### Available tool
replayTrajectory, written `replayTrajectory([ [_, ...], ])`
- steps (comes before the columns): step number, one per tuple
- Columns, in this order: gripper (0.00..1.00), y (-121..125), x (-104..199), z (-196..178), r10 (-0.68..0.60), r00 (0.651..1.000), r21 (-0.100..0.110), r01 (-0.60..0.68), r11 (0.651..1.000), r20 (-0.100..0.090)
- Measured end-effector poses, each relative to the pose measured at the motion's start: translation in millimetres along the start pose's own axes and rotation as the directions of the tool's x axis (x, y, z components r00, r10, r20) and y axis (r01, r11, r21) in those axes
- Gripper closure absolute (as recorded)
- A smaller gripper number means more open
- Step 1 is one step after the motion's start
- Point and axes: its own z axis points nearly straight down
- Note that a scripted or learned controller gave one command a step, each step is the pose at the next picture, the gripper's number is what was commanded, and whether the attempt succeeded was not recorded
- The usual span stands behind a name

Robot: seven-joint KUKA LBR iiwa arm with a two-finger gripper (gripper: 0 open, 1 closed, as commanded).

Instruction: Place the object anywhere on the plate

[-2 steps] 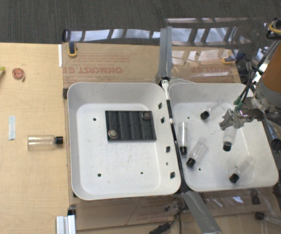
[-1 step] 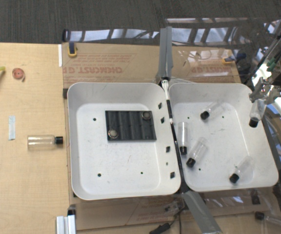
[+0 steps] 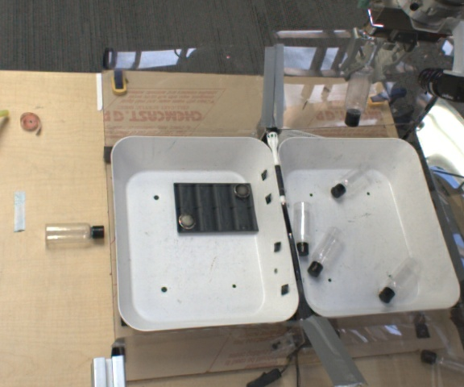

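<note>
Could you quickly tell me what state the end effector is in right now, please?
End effector: shut on a clear vial, held upright above the right bin.

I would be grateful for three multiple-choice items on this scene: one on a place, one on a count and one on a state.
1. Where does the dark ribbed plate lie?
A. In the left bin
B. In the right bin
C. On the bench beside the bins

2. How many clear vials lie in the right bin?
A. Two
B. Four
C. Seven

3. How is the vial at the tool?
A. Lying on the plate
B. Lying flat in the left bin
C. Held upright in the air, cap down

Key:
1 A: the plate sits on the floor of the left bin.
2 B: four vials lie in the right bin.
3 C: the held vial hangs from the tool, its black cap lowest.
</note>
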Motion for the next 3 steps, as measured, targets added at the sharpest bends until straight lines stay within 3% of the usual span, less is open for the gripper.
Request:
replayTrajectory([
  [1, 1.00, -71.0, 13.9, 141.5, 0.023, 1.000, 0.002, -0.023, 1.000, -0.001],
  [2, 1.00, -160.3, 65.5, 154.9, 0.130, 0.992, 0.001, -0.130, 0.992, 0.000],
  [3, 1.00, -187.2, 98.3, 229.0, 0.023, 1.000, 0.002, -0.023, 1.000, 0.000],
])
